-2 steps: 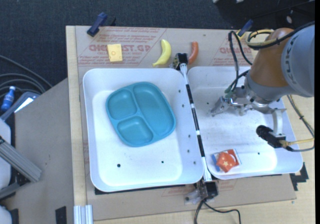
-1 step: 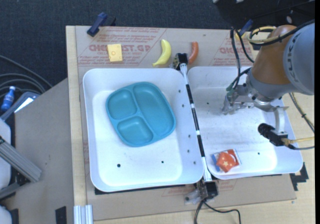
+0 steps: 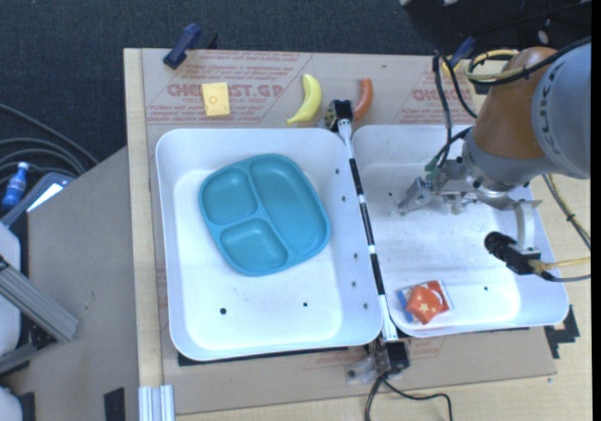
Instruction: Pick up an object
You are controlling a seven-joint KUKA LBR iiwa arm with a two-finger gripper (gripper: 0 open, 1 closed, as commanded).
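Step in hand: approach, with no object lifted yet, judging by the bare pincer.
Arm: grey with an orange band, entering from the right edge of the frame, wrist bent down over the right bin.
Pincer: low over the upper-middle of the right bin, metal tips pointing toward frame left; looks narrow, nothing between the tips; whether touching the bin floor or just above, unclear.
Task's thing: orange-and-white object lying on the right bin's floor, lower centre of the frame, close to the near rim and just right of the divider between the bins.
Gap to target: object well apart from the pincer, toward the bottom of the frame.
Left bin: holds a blue divided plate, three compartments, lying flat and turned at an angle, centre-left of the frame.
Tabletop: behind the bins, a yellow banana toy, an orange sausage-like piece, a small yellow block; none of these within the bins.
Next move calls for: shifting toward the lower part of the right bin, opening wider above the orange-and-white object, then descending around it; probably a careful line, given the near rim and divider close by.
Risk: closing on bare floor, or nudging the object against the rim.
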